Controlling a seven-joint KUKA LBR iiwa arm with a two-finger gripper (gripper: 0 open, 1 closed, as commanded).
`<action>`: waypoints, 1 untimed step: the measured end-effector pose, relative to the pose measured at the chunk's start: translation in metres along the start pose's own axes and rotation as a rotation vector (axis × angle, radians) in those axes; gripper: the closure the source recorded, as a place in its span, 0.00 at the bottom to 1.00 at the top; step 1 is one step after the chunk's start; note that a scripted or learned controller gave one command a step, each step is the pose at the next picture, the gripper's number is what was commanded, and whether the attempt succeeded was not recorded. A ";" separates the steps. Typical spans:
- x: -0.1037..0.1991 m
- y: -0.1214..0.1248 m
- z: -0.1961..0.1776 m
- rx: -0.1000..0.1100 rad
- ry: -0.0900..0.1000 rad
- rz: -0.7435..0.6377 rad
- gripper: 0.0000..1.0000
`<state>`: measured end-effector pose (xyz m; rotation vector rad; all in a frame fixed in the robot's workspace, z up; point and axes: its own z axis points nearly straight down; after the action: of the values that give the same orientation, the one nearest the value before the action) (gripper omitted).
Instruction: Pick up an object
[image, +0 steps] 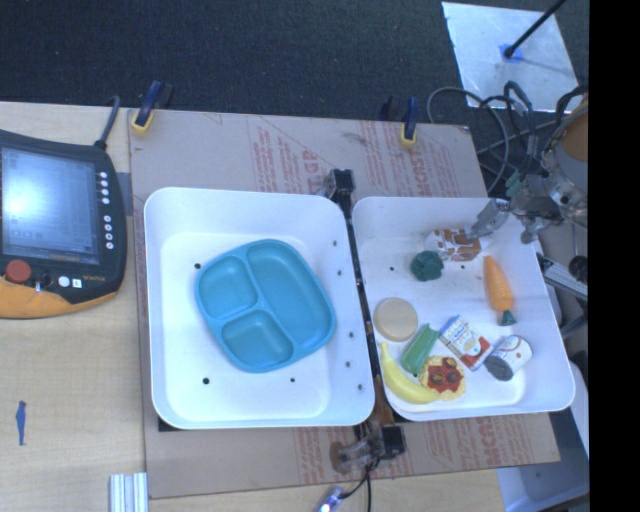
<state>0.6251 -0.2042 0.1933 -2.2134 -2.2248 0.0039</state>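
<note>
The right bin holds several small items. At the back lies a brown-and-white packet, with a dark green lump in front of it and an orange carrot to the right. A round beige disc, a green vegetable, a banana, a pizza slice, a small carton and a can sit toward the front. My gripper hangs over the bin's back right corner, just right of the packet. It is open, with nothing between its fingers.
The left bin carries a blue divided plate. A control tablet rests on the bench at the far left. Cables and clamps lie behind the bins.
</note>
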 end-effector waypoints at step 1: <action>0.058 0.033 0.084 -0.015 -0.007 -0.001 0.00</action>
<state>0.6574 -0.1455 0.1092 -2.2232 -2.2367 -0.0058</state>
